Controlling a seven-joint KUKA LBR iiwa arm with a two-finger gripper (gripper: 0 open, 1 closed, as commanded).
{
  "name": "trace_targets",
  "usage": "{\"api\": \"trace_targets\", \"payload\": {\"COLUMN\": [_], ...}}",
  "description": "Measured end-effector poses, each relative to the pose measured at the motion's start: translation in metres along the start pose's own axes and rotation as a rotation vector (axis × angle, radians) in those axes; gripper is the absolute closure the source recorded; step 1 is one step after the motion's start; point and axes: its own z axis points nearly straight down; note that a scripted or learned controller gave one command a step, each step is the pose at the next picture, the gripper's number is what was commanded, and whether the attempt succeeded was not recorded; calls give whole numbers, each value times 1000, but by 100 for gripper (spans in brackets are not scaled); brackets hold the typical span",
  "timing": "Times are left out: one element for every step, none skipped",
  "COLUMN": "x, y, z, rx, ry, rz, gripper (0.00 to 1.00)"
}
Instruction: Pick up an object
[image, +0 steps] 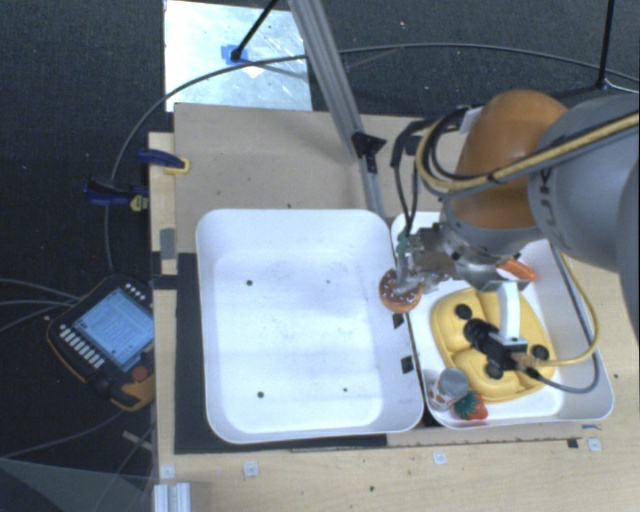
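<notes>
The two-finger gripper (404, 283) is seen over the rim between the two bins, its jaws closed on a small round brown disc-shaped object (399, 291). A yellow moulded plastic toy (487, 340) lies right of the jaws in the shallow white right-hand bin (590, 395).
</notes>
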Motion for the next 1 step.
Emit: {"api": "trace_targets", "payload": {"x": [57], "y": [-16], "z": [-8], "rx": [-2], "ry": [2], "rz": [-3], "gripper": [100]}}
